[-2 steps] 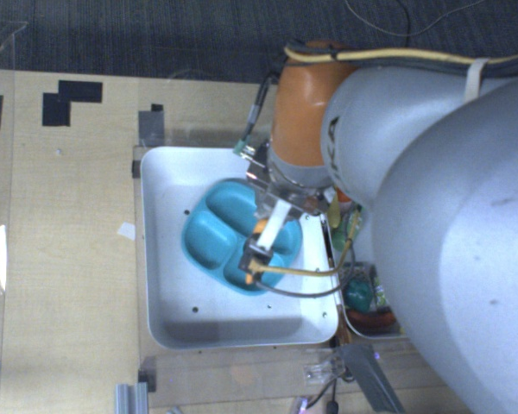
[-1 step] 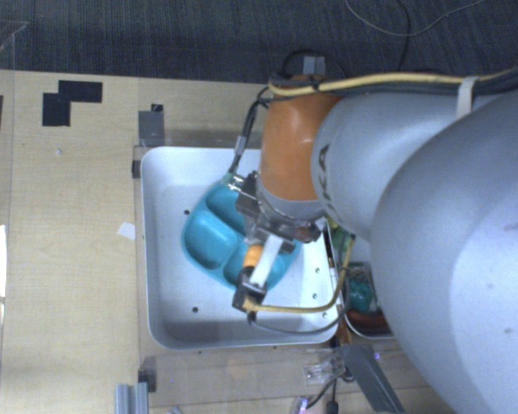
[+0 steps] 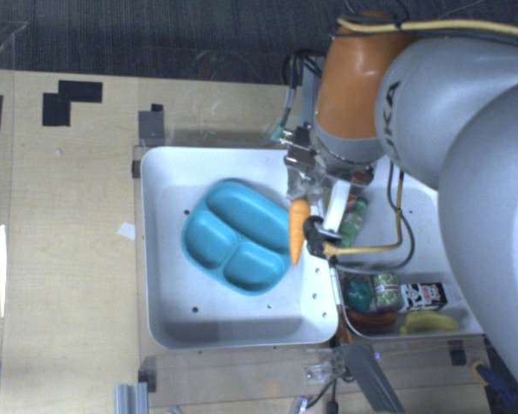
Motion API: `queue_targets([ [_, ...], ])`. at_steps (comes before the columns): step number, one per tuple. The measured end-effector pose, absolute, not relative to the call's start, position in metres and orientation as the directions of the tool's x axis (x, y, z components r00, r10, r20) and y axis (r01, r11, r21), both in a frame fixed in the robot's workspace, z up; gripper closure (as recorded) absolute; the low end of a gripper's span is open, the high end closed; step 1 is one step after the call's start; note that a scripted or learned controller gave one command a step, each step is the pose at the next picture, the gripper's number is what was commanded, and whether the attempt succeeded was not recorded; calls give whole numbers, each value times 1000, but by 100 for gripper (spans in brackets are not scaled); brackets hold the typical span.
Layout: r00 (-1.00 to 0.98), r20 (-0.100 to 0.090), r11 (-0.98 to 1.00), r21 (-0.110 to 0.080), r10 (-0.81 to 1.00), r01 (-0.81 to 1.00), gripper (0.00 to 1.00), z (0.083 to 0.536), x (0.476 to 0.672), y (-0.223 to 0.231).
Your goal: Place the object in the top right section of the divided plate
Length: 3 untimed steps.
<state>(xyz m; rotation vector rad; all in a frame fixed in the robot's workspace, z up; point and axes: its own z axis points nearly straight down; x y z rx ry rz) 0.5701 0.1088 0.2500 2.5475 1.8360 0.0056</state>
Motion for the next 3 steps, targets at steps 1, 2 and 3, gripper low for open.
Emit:
queue_targets([
  [1,348,0,-348,2,938,938,100,230,615,154],
  [2,183,1,-183,1,983,983,100,210,566,140],
  [3,364,2,-364,3,931,931,100,253,553,153],
])
